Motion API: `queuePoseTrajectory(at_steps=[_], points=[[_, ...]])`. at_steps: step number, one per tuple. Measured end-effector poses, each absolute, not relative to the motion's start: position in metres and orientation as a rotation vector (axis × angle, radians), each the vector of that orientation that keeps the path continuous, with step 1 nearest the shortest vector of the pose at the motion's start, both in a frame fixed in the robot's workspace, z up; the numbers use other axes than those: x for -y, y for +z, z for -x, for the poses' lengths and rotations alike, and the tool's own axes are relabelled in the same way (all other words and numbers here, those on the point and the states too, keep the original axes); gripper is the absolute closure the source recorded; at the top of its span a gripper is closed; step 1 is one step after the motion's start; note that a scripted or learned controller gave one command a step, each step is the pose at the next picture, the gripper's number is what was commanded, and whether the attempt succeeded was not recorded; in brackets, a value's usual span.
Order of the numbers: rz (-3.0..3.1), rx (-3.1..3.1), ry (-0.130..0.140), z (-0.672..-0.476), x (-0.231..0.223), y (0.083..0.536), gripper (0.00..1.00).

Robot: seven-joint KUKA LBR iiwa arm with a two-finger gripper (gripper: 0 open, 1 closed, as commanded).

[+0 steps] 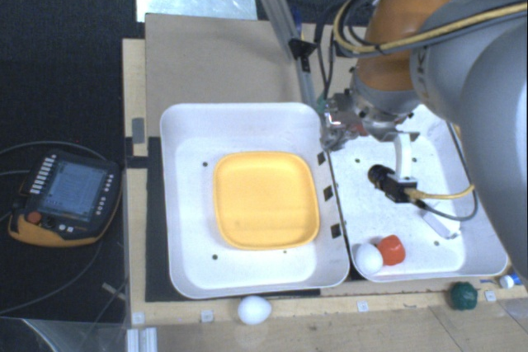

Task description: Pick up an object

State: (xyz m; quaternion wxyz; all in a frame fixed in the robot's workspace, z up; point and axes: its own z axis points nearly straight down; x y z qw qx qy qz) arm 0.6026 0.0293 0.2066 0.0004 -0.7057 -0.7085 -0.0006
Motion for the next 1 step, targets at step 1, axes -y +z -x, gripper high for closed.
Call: queuePoseTrajectory(at_steps=[1], points=[[2.216, 2.226, -0.003, -0.6108, -0.0813, 0.2191, 1.00]])
